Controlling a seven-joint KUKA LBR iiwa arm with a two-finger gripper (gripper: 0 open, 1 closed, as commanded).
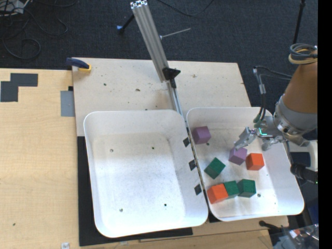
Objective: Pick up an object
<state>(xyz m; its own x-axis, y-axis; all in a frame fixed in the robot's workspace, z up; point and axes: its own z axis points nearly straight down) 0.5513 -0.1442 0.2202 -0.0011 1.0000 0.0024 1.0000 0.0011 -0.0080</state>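
Several small blocks lie in the right bin (290,204). A purple block (201,134) sits near its left wall, and a second purple block (238,155) lies mid-bin beside an orange block (254,161). A green block (215,167) lies lower left of those. Near the front, an orange block (218,192) and two green blocks (231,189) (247,187) stand in a row. My gripper (257,141) hangs low over the bin, just above and right of the second purple block and above the orange one. It is open, with nothing between its fingers.
The left bin (104,134) adjoins the right one, with black clips (193,165) on the shared wall. A slanted aluminium bar (153,40) rises behind the bins. A blue and yellow clamp (79,64) lies at the bench's back left.
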